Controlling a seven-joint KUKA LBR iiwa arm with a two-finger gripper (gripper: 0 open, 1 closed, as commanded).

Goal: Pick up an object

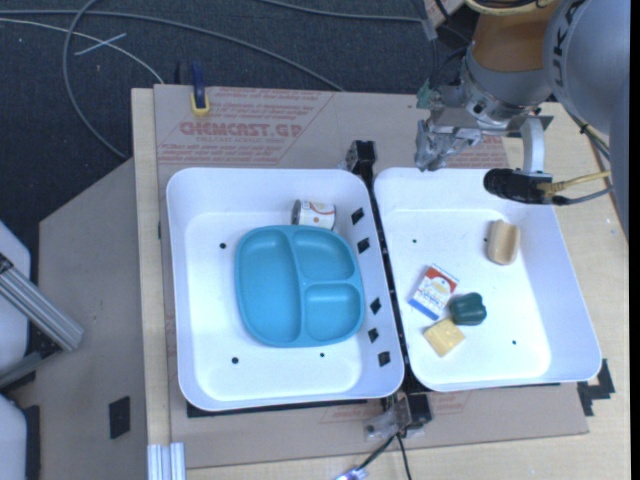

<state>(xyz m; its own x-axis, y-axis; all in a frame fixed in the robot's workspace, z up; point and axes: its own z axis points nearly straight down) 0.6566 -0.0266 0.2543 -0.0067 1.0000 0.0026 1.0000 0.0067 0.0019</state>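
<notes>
Dark carpet is surrounding the table (150,388), with thin grey cables (150,28) trailing across the upper left of the frame. Nearest the camera, along the lower edge, the brown board is carrying two white bins side by side.

In the left bin (200,368) a blue divided plate (299,286) is lying in the middle, and a small white cup (314,213) is lying on its side just above it.

In the right bin (560,338) four small things are sitting. A yellow block (444,338) is nearest, a dark green lump (467,310) is touching it just above, and a small red, white and blue packet (433,292) is lying to the left of the lump. A tan cork-like piece (502,242) is standing apart, toward the upper right of the bin. The packet's print is too small to read.

Farther back, the end effector (438,156) is hanging over the top rim of the right bin, in the upper right of the frame, with nothing between its fingers; how far apart they are I cannot tell. All four candidates are lying below it in the frame. The tan piece looks nearest, down and to the right, its long axis running roughly up and down the frame; the cluster of three is lying almost straight down.

Beyond the bins, red lettering on the board is reading roughly "CHEMCAST GP". A blue and yellow clamp (199,88) is gripping its far edge.
</notes>
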